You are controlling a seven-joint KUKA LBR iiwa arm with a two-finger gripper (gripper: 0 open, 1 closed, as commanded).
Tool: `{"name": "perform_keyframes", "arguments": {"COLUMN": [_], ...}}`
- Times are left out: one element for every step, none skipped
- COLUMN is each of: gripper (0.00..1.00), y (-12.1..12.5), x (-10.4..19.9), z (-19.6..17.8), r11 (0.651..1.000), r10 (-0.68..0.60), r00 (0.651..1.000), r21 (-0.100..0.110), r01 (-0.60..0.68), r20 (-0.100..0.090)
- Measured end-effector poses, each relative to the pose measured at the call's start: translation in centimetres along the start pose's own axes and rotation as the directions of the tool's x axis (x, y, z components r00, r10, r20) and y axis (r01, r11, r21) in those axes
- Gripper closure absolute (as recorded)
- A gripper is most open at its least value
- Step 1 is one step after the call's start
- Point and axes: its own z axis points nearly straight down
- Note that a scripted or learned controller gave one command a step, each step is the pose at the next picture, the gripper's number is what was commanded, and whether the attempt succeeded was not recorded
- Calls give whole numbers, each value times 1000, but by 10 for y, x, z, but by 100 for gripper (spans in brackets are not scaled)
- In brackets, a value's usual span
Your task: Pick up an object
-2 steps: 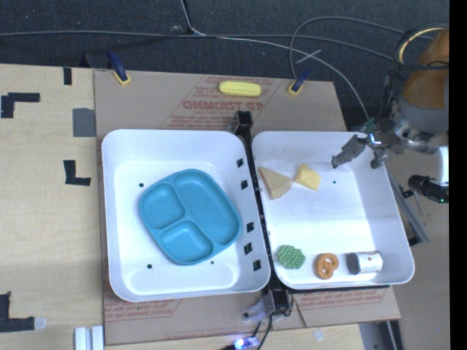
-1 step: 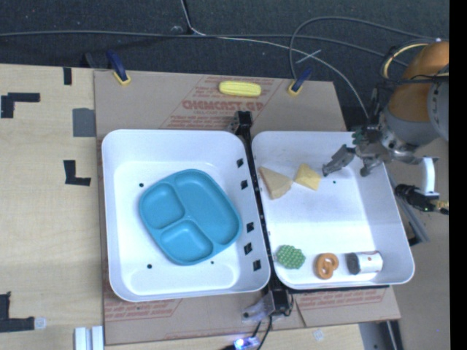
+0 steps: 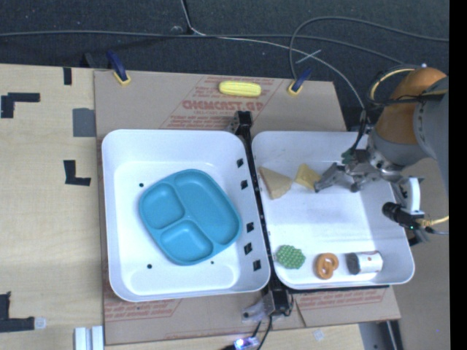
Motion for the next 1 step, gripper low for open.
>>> {"name": "perform_keyframes", "arguments": {"gripper": [100], "y": [2], "x": [0], "z": [-14], "r11": [1000], "r10": [-1], "r00": [1000], "r21": [-5], "r01": [1], "r20": [2]}}
